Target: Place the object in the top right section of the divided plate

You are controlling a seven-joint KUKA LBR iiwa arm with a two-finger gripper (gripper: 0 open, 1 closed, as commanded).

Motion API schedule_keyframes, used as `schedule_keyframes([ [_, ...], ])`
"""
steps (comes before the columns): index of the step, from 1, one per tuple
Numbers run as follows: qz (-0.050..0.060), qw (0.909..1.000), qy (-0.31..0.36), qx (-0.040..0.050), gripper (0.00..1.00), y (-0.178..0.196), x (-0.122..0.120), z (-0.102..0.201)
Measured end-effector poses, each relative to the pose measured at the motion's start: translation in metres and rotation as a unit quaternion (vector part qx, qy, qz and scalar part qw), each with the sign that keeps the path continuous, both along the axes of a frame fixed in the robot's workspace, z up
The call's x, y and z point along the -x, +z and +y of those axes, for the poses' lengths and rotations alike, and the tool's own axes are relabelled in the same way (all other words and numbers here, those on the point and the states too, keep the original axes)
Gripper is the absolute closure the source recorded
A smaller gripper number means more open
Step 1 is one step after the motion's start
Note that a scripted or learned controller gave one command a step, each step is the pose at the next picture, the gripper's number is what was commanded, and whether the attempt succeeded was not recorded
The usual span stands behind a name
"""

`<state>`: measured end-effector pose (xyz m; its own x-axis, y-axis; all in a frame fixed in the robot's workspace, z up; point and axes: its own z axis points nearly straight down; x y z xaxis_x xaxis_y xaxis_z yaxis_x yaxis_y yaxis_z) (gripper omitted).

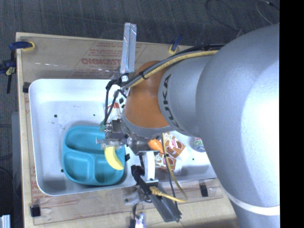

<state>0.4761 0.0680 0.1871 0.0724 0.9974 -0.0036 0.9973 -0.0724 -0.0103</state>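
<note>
Claw: the grey metal two-finger claw (112, 140) hangs under the arm's orange band, over the right side of the plate and close to its right rim.
Claw state: I cannot tell. The wrist and its cables cover the tip, so apart, together or clamped on something is not shown.
Plate: a teal-blue divided plastic plate (80, 151) with rounded corners. One wide section lies along its top and two smaller ones below. The arm hides its upper right corner.
Task's thing: a small yellow curved banana-shaped object (115, 159).
Where it is: over the plate's right edge, about level with the ridge that parts the upper section from the lower right one.
Long axis: slanted, running from upper left to lower right in the camera view.
Pointing: its upper end points up at the claw and its lower end points at the plate's lower right corner.
Relative to the claw: just below the claw, with the upper end at or under the claw's tip. Whether it is gripped, and whether it rests on the plate or hangs above it, cannot be told.
Around the plate: a shallow white plastic bin (42, 127) holds it, with bare floor above and left of the plate.
Right of the plate: past the arm lie a small orange thing (155, 144), a brown-and-white patterned packet (172, 152) and a round blue-and-white thing (198, 144).
</note>
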Motion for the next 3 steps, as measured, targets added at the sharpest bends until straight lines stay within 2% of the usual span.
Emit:
schedule_keyframes([
  [1, -0.001, 0.9963, 0.086, -0.0012, 1.0, 0.0, -0.073, 0.005],
  [2, 0.0, 0.9957, 0.093, -0.001, 1.0, 0.02, -0.03, 0.047],
  [3, 0.0, 0.9958, 0.092, -0.0009, 0.0, 0.02, -0.03, 0.046],
])
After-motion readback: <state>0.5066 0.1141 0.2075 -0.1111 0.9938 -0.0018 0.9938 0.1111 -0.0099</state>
